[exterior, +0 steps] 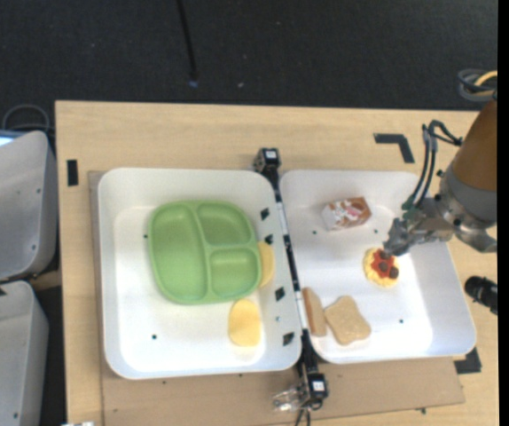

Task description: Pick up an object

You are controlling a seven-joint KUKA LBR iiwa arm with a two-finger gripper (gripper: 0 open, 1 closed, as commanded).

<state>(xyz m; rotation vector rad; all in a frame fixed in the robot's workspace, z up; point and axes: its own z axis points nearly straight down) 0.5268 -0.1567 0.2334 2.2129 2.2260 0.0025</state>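
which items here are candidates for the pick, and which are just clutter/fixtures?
Pick candidates, right bin:
- yellow and red item, under the gripper
- wrapped snack
- bread slice
- hot dog

Lying about, left bin:
- green divided plate
- yellow piece in front of it
- yellow piece tucked at the plate's right edge

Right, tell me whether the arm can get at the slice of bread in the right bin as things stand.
Probably yes. The slice of bread lies flat near the right bin's front edge with nothing on top of it. The gripper hangs just behind, over the small pizza toy. The hot dog beside the bread could crowd a grasp.
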